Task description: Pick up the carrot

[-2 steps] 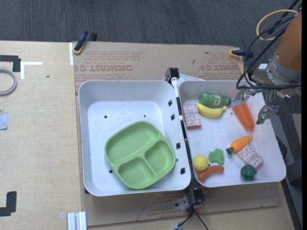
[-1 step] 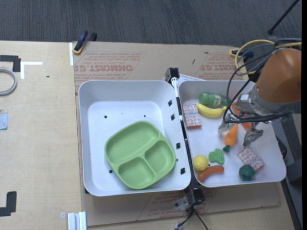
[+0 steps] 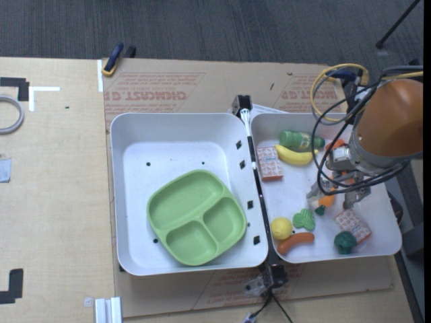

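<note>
Cardboard-covered bench [image 3: 155, 86] on dark carpet; gripper [image 3: 335, 198] in right bin [image 3: 384, 247] (jaw state cannot be told), carrot [image 3: 295, 241] near front

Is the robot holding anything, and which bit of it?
It cannot be told. The gripper is low in the right bin, with something small and orange at its tip. The carrot lies near the front of the bin, apart from it.

Robotics lab: cardboard-covered bench [image 3: 54, 214], taped markers [image 3: 17, 89], loose cables [image 3: 333, 86], toy food in bins [image 3: 182, 123].
</note>
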`<state>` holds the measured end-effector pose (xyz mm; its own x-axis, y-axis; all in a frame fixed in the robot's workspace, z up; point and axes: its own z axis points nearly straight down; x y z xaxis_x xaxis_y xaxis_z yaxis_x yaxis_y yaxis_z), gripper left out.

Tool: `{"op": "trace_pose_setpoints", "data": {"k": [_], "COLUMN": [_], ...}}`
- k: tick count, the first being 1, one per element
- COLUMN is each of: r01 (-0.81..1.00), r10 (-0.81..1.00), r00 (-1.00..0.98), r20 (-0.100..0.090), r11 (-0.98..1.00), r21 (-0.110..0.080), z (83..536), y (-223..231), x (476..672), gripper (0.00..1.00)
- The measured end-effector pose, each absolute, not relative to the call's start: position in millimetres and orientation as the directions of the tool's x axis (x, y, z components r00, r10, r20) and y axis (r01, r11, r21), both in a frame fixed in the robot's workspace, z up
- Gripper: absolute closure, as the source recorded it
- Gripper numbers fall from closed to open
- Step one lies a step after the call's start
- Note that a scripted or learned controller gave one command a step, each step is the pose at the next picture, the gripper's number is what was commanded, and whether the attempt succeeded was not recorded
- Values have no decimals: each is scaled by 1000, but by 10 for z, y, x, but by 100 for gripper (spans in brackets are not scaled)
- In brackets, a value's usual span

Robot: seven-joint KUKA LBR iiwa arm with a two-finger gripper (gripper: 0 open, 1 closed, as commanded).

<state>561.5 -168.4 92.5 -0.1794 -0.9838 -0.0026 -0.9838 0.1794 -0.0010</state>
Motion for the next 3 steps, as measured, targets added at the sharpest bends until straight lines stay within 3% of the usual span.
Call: {"op": "trace_pose_setpoints", "data": {"k": [1,2,3], "r01": [-941,-944,-968], "r10": [-941,-944,-968], "r00": [337,330,250], "r20": [-2,-5,-2], "r11": [-337,-330,-250], "r21": [-3,-5,-3], "z": [926,1022,1850], "y": [-1652,-1643,-1005], "x": [5653,5661,5576], "gripper": [0,100,100]}}
